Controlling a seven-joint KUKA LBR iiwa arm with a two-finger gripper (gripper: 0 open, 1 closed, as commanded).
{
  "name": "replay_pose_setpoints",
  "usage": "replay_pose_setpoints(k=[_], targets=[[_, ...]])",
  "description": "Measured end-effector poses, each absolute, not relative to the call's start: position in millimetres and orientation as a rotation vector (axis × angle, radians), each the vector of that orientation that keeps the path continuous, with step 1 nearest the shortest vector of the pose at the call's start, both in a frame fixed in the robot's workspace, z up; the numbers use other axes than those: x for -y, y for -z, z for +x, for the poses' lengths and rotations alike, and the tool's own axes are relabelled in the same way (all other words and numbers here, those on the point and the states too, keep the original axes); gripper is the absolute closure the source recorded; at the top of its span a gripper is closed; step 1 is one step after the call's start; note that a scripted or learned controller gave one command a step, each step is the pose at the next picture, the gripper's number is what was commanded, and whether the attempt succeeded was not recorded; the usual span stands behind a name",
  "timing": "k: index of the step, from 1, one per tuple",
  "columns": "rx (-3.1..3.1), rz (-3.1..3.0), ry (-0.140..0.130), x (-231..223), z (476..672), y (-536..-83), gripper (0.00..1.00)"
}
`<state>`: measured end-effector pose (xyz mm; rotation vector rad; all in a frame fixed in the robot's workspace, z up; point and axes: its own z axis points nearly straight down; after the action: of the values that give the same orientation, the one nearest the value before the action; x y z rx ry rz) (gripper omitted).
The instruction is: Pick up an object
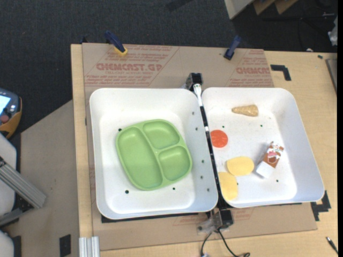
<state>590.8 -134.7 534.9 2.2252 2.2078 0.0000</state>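
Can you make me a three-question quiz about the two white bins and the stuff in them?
1. Where is the green plate?
A. left bin
B. right bin
C. on the cardboard

2. How many sections does the green plate have?
A. two
B. three
C. five

3. How do the two yellow pieces lie?
A. far apart
B. one in each bin
C. close together in the right bin

Answers:
1 A: it lies flat in the left bin.
2 B: ridges split it into three.
3 C: the oval yellow piece and the longer yellow piece lie next to each other near the right bin's lower left corner.
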Motion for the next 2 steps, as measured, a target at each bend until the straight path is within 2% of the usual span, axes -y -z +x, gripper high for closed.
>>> replay_pose_setpoints(k=[1, 2], targets=[[-2.21, 2.224, 0.0, 200.8, 582.8, -535.3, 1.0], [-2.217, 2.226, 0.001, 225.5, 541.7, -535.9, 1.0]])
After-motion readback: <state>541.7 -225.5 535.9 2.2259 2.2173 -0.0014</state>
